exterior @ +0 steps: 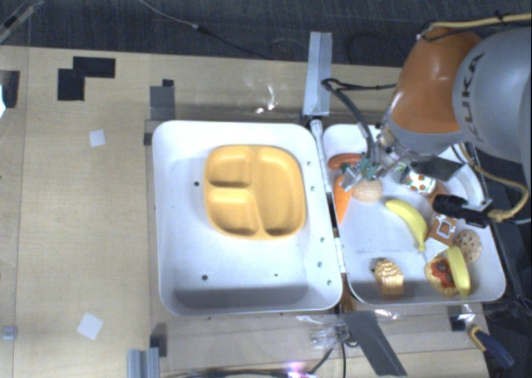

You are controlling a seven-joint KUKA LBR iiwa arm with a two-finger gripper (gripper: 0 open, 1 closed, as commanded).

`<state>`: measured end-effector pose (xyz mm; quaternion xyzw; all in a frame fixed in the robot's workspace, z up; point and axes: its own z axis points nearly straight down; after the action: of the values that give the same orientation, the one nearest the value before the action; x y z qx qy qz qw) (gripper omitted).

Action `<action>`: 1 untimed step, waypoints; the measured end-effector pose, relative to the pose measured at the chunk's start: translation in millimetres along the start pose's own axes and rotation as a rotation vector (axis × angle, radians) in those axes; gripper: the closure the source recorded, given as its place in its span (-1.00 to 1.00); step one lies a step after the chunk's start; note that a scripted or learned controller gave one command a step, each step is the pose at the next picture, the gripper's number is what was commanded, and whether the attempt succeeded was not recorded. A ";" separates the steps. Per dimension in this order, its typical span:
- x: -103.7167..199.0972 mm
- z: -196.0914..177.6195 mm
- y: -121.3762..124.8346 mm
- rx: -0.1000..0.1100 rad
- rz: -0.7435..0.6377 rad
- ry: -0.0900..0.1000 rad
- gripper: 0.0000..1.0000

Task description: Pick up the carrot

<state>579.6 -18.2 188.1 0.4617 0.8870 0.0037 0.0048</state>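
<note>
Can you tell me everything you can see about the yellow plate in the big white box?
The yellow plate looks like smooth plastic, squarish with rounded corners. Raised ridges split it into three sections: two on its left, one above the other, and a taller one on its right. It lies flat, right way up, turned slightly askew, on the floor of the left bin, toward the far side. It rests on the bin floor, apart from the walls.
</note>
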 end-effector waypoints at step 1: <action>-1.9 1.7 -2.6 0.004 0.004 0.001 -1.00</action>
<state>578.6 -21.3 186.4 0.4634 0.8861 0.0020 0.0036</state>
